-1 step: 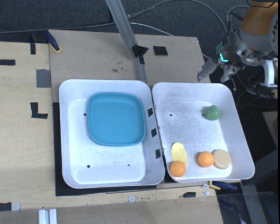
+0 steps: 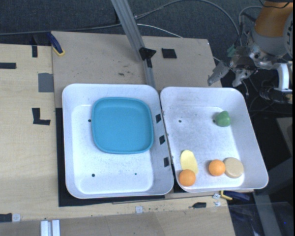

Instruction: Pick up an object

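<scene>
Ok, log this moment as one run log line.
gripper: above right bin's far rim, holding nothing | right bin: green ball, two orange balls, yellow piece, beige disc | left bin: blue plate

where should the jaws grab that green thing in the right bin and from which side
Probably straight down from above, closing across the middle of the green object. It looks small and rounded, and it lies apart from the other pieces on the right bin floor. The far wall is close, so a side approach seems less roomy.

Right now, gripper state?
Gripper: open, holding nothing, hovering past the far rim of the right bin.
</scene>
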Tool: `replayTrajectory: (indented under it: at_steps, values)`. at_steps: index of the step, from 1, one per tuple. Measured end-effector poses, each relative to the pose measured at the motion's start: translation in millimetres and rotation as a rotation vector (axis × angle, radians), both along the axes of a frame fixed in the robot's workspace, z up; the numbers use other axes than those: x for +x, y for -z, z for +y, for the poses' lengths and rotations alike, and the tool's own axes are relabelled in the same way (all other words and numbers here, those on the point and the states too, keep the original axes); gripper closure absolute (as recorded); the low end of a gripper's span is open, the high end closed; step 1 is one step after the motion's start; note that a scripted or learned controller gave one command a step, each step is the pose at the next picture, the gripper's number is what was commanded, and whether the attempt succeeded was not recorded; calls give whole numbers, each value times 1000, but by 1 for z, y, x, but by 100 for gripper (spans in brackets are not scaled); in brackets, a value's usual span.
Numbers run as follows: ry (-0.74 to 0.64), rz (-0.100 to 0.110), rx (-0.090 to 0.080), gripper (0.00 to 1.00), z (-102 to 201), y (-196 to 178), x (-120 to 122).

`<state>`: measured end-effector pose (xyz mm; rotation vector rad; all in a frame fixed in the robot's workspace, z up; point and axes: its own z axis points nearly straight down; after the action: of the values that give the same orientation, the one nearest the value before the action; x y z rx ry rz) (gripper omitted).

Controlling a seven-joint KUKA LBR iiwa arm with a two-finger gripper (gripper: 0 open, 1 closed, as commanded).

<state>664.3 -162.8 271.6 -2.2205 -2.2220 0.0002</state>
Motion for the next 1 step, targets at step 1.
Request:
replayTrajectory:
  at_steps: [1]
  values:
    - [0,3,0,0,-5,44,-3]
